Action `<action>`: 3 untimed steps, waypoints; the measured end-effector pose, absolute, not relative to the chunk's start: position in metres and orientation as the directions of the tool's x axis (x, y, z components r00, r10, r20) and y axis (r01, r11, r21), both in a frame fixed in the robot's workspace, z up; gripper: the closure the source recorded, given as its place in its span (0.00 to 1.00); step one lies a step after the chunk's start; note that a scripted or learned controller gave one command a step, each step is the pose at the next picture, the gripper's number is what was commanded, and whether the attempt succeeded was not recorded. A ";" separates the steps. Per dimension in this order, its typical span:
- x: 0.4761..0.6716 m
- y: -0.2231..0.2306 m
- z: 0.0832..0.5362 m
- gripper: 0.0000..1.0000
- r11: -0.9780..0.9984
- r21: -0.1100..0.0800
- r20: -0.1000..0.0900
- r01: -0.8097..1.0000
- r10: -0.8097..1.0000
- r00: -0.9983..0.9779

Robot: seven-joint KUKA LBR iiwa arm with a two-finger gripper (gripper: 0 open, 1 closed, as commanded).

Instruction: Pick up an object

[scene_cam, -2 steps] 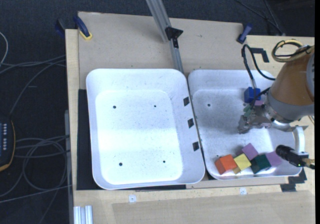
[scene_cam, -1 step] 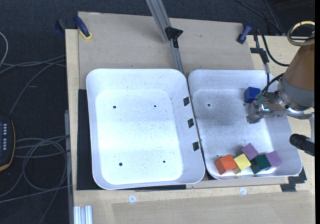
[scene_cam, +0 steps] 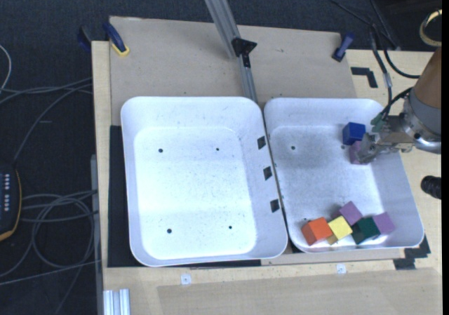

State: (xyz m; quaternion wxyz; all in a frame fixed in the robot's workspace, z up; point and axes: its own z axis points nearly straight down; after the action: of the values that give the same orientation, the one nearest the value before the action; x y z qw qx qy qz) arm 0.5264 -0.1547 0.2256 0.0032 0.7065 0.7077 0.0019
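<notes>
— What's in front of you, left to right?
— I see the left bin (scene_cam: 189, 177), then the right bin (scene_cam: 317, 166): a cluster of blocks (scene_cam: 347, 224) at its five o'clock, a blue block (scene_cam: 354, 132) at two o'clock.
— And the gripper (scene_cam: 366, 151)?
— Just below the blue block; whether it's spread, I can't tell.

Light wooden bench (scene_cam: 182, 61), carrying two shallow white bins side by side: left bin (scene_cam: 137, 187) toward the left edge, right bin (scene_cam: 309, 114) toward the right edge.
</notes>
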 end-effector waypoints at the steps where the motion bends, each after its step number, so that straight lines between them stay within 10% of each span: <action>1: 0.528 -0.110 0.224 1.00 0.006 0.000 0.003 1.000 1.000 -0.006; 3: 0.525 -0.013 0.223 1.00 0.007 -0.001 0.003 1.000 1.000 -0.007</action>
State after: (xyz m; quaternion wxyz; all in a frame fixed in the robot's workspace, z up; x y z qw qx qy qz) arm 0.5247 -0.0131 0.2228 -0.0014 0.7047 0.7095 0.0007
